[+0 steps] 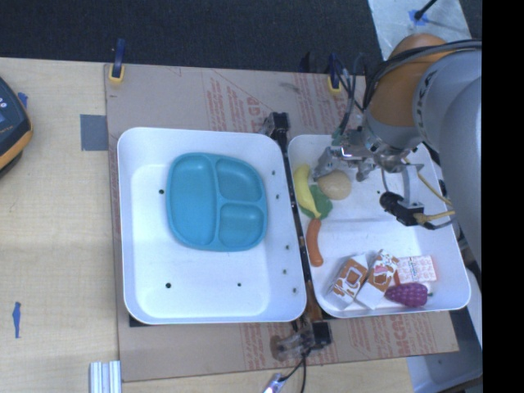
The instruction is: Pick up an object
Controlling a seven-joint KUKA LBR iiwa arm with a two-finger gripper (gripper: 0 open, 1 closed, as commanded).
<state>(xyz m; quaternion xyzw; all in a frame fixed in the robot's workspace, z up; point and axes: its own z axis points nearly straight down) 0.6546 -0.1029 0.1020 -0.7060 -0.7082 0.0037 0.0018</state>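
A pale wooden bench (57, 244) fills the lower part of the view, with dark carpet beyond its far edge and a sheet of brown cardboard (213, 97) laid under the two bins. At the far left edge of the bench sits part of a dark device with a yellow rim (10, 129), and a grey square of tape (93, 132) lies just beside the cardboard.

The left bin (147, 293) holds a blue divided plate (217, 201) with three compartments, lying flat in its upper half.

The right bin (442, 244) holds the toy food. Along its left wall lie a yellow banana (304, 188), a green piece (322, 206) touching it, and an orange carrot-like stick (314, 242) just below. A tan, rounded potato-like toy (335, 186) sits beside the banana. Near the front wall are small white and orange cartons (360, 281), a pink-printed packet (415, 268) and a purple grape bunch (407, 294), all close together.

The gripper (348, 160) hangs over the far part of the right bin, directly above the tan toy and seemingly touching it; whether its fingers are spread or closed, I cannot tell, and nothing is visibly lifted. Behind it rise the orange band (405, 88) and the grey arm (454, 113), entering from the right.
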